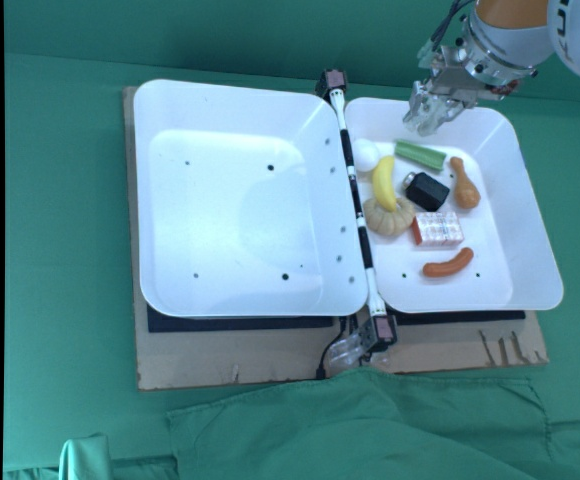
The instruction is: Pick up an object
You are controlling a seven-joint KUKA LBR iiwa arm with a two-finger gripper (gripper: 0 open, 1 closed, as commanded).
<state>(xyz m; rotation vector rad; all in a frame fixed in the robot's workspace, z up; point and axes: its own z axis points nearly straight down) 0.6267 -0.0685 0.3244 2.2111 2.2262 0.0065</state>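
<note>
My gripper [428, 118] hangs over the far part of the right bin [530, 238], just above and behind a green celery stick [420, 154]. Nothing shows between its fingers. Below it in the bin lie a white egg [367, 153], a yellow banana [384, 182], a black box [427, 190], a brown chicken drumstick [464, 184], a tan pretzel-like ring [389, 216], a pink-and-white wafer block [438, 229] and an orange sausage [448, 263].
The left bin [170, 108] lies beside the right one, split from it by a black-and-white divider rail [356, 198]. Both rest on a cardboard sheet [230, 363] over green cloth. The arm comes in from the upper right.
</note>
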